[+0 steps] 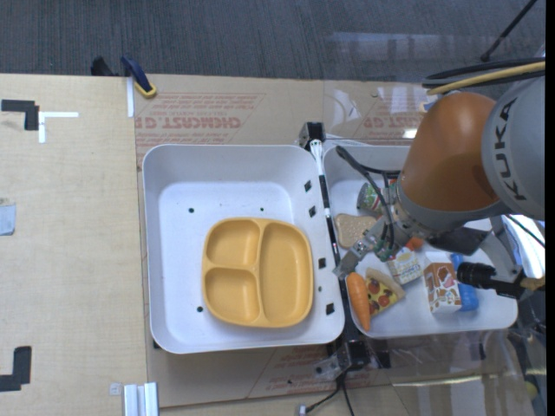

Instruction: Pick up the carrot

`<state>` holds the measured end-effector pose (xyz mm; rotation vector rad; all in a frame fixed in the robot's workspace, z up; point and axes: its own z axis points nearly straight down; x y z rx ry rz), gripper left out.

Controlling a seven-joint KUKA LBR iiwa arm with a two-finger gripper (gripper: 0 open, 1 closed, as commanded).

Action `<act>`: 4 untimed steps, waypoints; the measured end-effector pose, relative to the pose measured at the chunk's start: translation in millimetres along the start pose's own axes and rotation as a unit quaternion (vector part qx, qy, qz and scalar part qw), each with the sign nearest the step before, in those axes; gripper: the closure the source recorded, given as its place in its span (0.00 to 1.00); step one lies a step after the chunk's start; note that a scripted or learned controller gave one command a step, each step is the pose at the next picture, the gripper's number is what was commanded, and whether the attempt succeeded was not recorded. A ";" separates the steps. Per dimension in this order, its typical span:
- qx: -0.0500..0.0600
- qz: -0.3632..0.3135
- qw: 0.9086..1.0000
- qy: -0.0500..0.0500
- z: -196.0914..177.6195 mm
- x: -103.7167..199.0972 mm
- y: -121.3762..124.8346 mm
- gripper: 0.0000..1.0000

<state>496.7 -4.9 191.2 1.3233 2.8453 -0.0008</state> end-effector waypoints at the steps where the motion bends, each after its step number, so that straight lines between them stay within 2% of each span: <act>1: 0.001 0.011 1.000 0.002 -0.1 7.9 -16.9 0.00; 4: 0.001 0.011 1.000 0.001 -0.1 7.9 -16.9 0.00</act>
